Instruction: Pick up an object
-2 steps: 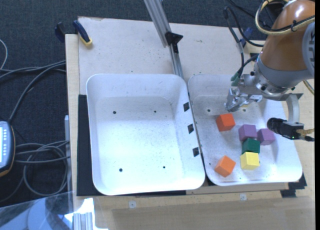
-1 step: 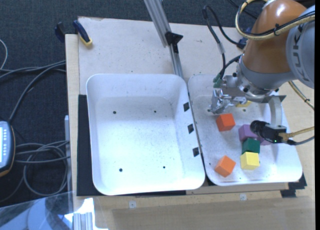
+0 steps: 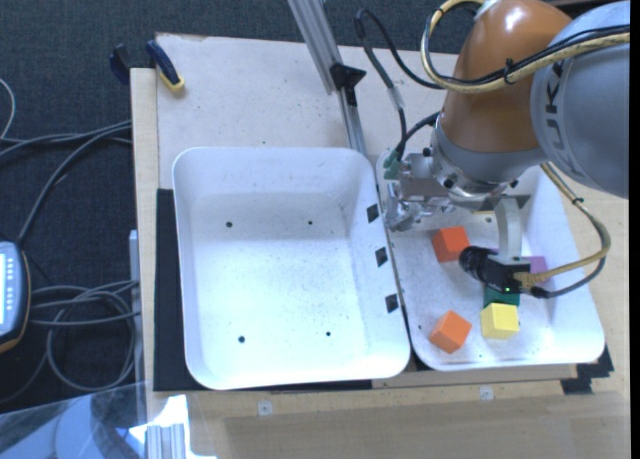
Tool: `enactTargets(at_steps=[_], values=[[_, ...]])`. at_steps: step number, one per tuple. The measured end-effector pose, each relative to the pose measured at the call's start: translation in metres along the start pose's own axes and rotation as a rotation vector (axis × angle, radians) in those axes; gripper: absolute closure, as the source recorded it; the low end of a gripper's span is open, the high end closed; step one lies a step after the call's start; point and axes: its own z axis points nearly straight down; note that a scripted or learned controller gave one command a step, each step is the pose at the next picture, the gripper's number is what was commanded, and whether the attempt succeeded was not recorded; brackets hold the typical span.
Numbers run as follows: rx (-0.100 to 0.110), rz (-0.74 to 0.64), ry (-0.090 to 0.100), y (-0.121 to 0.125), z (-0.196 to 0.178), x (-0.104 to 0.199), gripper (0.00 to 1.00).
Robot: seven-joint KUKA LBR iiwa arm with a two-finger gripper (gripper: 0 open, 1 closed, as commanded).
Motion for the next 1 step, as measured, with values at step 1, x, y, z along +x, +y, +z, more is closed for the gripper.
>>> enactTargets(at_steps=[1], values=[[0.004, 0.001, 0.0, -0.0158, 0.0121, 0.0472, 1.0]])
